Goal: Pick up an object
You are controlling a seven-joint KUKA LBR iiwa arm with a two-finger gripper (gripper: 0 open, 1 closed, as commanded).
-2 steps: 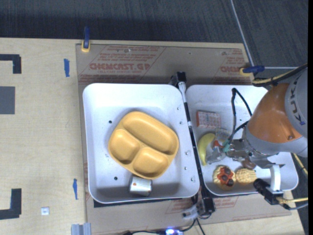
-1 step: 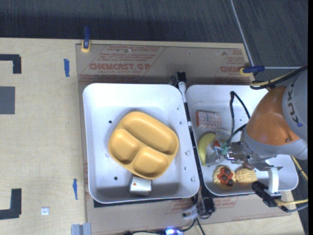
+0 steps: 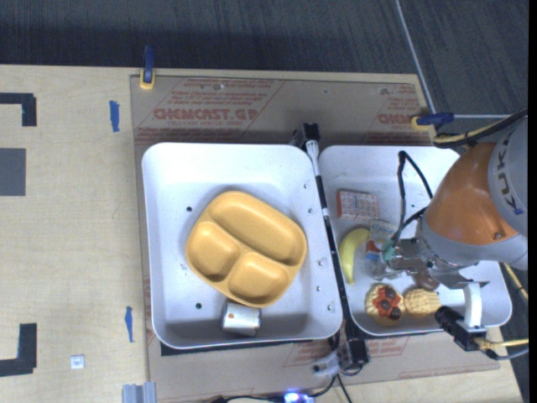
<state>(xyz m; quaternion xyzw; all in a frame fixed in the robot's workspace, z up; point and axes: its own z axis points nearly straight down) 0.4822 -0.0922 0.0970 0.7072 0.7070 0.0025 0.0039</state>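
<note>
We see the end effector [image 3: 394, 261] low over the right bin [image 3: 501, 311], banana [image 3: 352, 253] just left, standing lengthwise; its grip we cannot tell.

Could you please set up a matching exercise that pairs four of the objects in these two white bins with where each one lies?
Things:
1. yellow three-compartment plastic tray
2. small white box
3. yellow banana
4. small red-and-white packet

Places:
A. right bin, far part, beyond the banana
B. left bin, near edge, just below the tray
C. middle of the left bin
D. right bin, along its left wall

Pairs: 1-C, 2-B, 3-D, 4-A
</note>
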